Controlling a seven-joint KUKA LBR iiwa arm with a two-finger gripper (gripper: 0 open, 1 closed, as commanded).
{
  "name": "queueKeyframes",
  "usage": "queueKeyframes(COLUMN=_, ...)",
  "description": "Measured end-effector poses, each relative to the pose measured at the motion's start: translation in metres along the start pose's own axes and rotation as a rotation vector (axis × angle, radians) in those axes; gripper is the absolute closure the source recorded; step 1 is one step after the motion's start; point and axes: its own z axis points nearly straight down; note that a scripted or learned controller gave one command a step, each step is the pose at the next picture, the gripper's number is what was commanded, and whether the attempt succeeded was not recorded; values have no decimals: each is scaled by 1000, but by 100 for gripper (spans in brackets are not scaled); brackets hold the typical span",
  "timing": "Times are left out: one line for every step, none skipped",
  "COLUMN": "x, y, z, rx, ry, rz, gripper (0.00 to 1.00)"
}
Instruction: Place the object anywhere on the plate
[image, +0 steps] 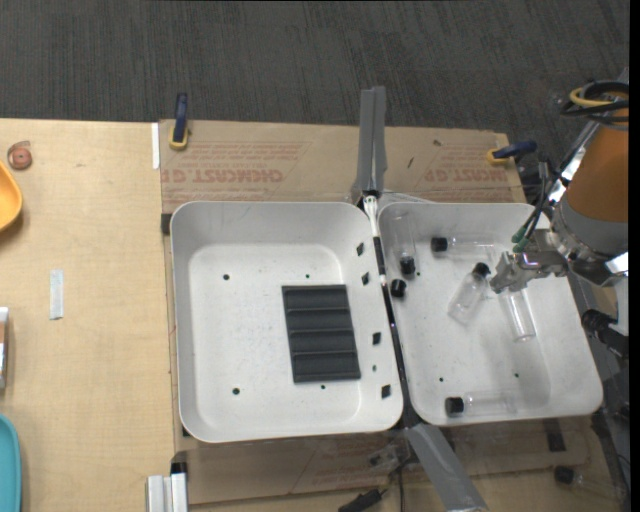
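gripper (512, 272) over right bin (560, 400); jaw state unclear. clear tubes (466, 300) just below-left of it. black ridged plate (320, 333) well left, in left bin (200, 400).

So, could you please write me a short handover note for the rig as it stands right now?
Gripper: over the right bin, near its right side; whether the fingers are open or shut cannot be told.
Things: several clear tubes with black caps lie in the right bin, one just left of the gripper, another by the near wall. The black ribbed plate sits in the left bin.
Done: nothing on the plate.
Left: grasp a tube, carry it across, set it on the plate.
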Motion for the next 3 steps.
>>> queueKeyframes(x=58, y=-16, z=46, rx=4, ry=1, rz=115, gripper=100)
queueKeyframes(x=110, y=24, z=-103, rx=2, ry=-2, rz=84, gripper=100)
queueKeyframes(x=170, y=73, z=-49, rx=3, ry=-2, rz=236, gripper=100)
